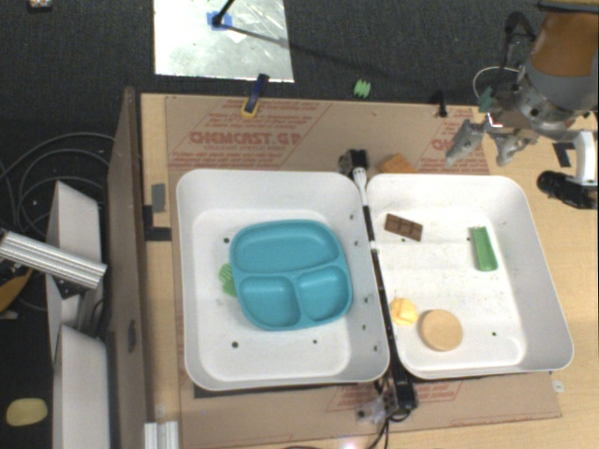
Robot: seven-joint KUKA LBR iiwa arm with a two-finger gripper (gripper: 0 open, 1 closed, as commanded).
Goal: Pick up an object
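A blue tray (285, 274), brown bar (403, 226), green stick (483, 248), tan disc (440, 329).

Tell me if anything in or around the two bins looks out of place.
A small green piece sits mostly tucked under the left edge of the blue divided plastic plate in the left white bin. An orange-brown block lies outside the bins, on the board behind the right white bin.

Even bright overhead light; glare on foil sheet (223, 26); soft shadows; slight blur
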